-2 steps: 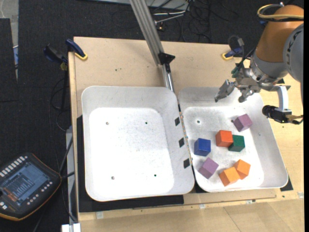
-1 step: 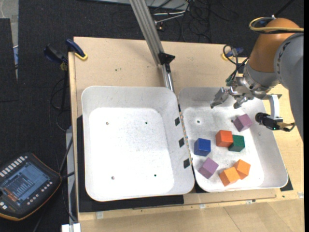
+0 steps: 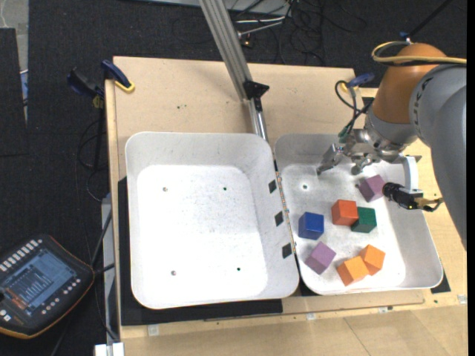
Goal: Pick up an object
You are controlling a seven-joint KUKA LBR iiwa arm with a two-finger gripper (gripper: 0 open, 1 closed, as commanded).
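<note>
- In the right bin (image 3: 415,269), seen from the one camera above the bench, lie all the blocks; the left bin (image 3: 148,154) holds none, so any pick has to come from the right one.
- Taking the blue block (image 3: 311,225) as landmark: an orange block (image 3: 344,212) sits just to its right, with a green block (image 3: 364,219) touching that one's far side.
- Below and slightly right of the blue block lies a purple block (image 3: 321,257); further right of that, two more orange blocks (image 3: 361,265) sit close together near the bin's front wall.
- Up and to the right of the blue block, a second purple block (image 3: 370,188) lies close under the arm's wrist.
- The blocks lie loosely scattered at odd angles, probably tipped in so that a program can try grasps on them.
- The gripper (image 3: 349,160) hangs above and to the right of the blue block, over the back of the right bin.
- Its fingers look spread, one reaching left and one down toward the second purple block; nothing sits between them.
- That second purple block is the nearest candidate, in my judgement.
</note>
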